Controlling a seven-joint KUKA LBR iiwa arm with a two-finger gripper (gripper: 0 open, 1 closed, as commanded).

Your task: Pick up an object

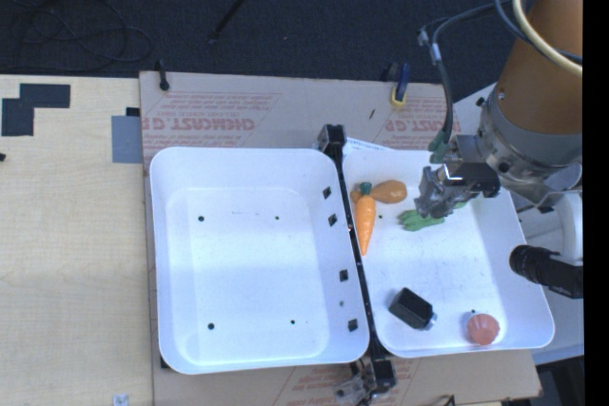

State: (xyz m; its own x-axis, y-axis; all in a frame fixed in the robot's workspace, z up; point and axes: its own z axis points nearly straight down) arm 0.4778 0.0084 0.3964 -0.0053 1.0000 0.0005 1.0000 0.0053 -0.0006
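The right bin (504,233) holds several small objects. An orange carrot (364,222) lies by the divider, with an orange oval piece (389,192) just behind it. A green piece (416,222) lies a little to the right of them. A black block (412,308) and a pinkish-red ball (482,328) sit near the front edge. My gripper (431,207) hangs low over the right bin, directly above the right end of the green piece and partly hiding it. Nothing is visibly held.
The left bin (166,204) is beside it, separated by a black divider strip (344,223). Both bins rest on a cardboard sheet (238,114). The arm's large grey and orange body (538,81) looms over the right bin's back right corner.
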